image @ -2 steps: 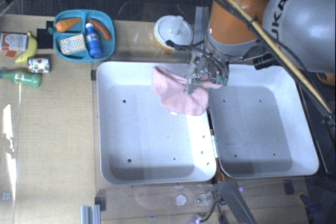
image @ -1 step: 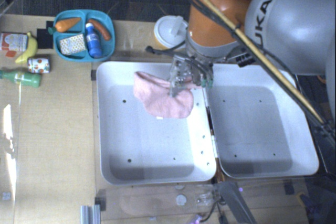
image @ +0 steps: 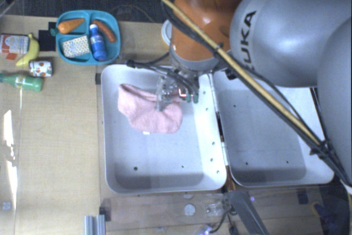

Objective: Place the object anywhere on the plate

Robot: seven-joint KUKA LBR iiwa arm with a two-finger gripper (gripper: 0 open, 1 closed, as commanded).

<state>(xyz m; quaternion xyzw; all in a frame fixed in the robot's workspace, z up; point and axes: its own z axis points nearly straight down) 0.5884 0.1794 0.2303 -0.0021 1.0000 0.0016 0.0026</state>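
Cloth [image: 148, 110], pink and crumpled, is lying in the upper half of the left bin [image: 159, 173], well apart from the plate [image: 113, 36]. The jaws [image: 168, 97] are being held right over the cloth's upper right part, seemingly touching it; whether they are spread or pinching the fabric cannot be told. The arm [image: 264, 30] is reaching in from the right, above the right bin [image: 275, 168]. The plate, a blue divided dish, is sitting on the tabletop [image: 49, 151] beyond the left bin's far left corner and is carrying toy food and a small blue bottle [image: 98, 41]. A banana [image: 28, 51], a can [image: 40, 68] and a green bottle [image: 22, 82] are lying left of the plate.
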